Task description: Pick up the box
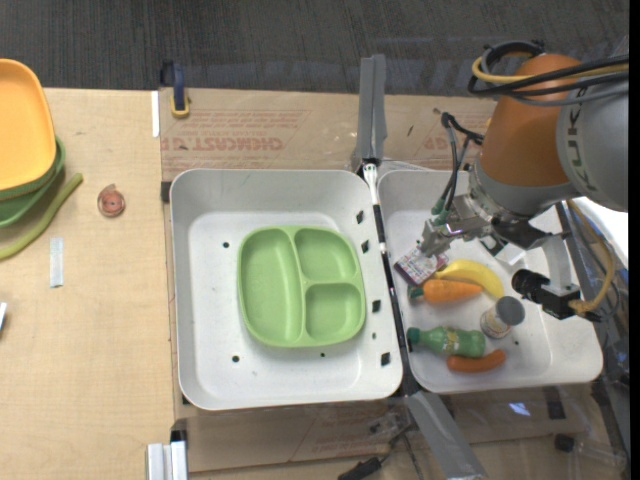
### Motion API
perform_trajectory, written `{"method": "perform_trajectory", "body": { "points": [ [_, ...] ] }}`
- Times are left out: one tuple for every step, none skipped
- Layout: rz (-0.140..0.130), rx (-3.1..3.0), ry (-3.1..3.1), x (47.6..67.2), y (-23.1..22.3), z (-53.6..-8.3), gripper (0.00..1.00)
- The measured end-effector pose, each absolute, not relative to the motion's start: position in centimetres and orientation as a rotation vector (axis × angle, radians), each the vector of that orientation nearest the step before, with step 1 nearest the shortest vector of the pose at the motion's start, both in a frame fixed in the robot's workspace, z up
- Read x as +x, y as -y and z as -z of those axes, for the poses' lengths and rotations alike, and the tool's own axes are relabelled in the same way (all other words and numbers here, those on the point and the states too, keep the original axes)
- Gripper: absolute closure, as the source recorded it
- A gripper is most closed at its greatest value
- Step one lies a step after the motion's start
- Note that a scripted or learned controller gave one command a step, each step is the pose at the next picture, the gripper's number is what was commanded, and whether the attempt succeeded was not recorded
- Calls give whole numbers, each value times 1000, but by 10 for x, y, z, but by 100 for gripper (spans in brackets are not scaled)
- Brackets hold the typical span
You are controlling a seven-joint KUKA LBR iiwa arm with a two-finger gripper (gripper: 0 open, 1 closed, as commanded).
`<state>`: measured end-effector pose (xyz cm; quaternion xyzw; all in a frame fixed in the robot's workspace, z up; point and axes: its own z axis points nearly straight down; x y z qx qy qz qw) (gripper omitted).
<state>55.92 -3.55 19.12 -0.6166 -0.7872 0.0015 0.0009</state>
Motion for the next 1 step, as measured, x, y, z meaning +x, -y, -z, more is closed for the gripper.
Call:
{"method": "perform_trajectory", "body": {
  "points": [
    [-7, -1939, 2470, 559, 37, -199, 100]
  ]
}}
